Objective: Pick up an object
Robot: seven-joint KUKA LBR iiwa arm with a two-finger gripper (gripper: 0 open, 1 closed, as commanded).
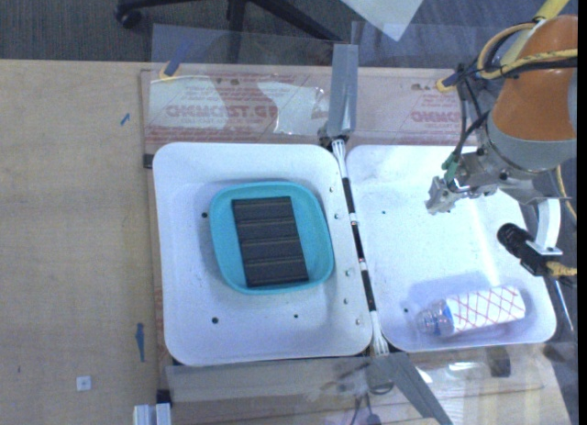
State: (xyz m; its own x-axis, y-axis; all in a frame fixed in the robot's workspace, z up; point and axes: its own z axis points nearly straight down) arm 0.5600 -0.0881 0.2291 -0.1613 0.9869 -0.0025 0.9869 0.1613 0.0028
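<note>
Two shallow white bins are seen side by side on the bench. In the left bin (183, 322) a turquoise tray (220, 240) is placed near the centre, and a dark ribbed block (268, 240) is laid on this tray, with its long side running from 12 to 6 o'clock.

In the right bin (404, 258) a clear plastic bottle (472, 310) is laid on its side near the 6 o'clock wall. A white label with red crossed lines is wrapped around the bottle, and its blue cap is pointed toward 8 o'clock.

The arm (537, 93) is seen at 2 o'clock of the right bin, with its orange band above the grey wrist. The gripper (440, 195) is held over the 12 o'clock part of the right bin, well apart from the bottle, which is found toward 5 o'clock from it. Nothing is seen between the gripper's tips. Whether the jaws are open or closed cannot be told from this slanted view, because the tips are small and blurred.
</note>
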